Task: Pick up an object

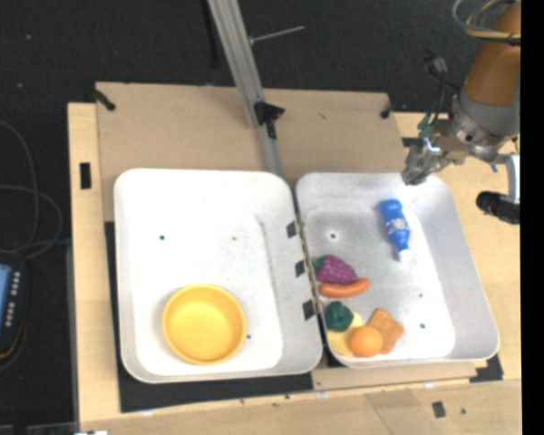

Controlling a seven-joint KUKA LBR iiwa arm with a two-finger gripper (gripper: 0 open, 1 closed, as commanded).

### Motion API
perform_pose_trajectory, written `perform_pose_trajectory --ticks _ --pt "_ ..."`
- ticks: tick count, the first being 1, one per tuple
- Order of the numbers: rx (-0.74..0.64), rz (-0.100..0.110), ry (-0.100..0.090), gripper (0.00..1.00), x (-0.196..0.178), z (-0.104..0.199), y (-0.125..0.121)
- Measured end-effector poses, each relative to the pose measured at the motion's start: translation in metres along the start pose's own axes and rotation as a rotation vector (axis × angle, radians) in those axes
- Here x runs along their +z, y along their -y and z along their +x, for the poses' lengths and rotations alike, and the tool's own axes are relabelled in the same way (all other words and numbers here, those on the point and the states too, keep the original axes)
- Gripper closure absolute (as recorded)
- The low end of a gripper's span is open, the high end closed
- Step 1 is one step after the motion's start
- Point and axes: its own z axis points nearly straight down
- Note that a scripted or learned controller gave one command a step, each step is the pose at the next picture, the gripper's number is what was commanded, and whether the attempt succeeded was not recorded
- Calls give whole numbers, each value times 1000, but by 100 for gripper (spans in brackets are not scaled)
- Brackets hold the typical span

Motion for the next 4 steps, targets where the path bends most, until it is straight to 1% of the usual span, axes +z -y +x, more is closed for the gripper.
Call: perform_pose_trajectory --ticks 1,2,3,4 --pt "-2 4 -2 100 -11 40 18" --pt "-2 6 -1 100 -3 87 39" --pt "-3 6 -2 100 1 135 53" --pt "-5 5 -4 100 -14 187 76"
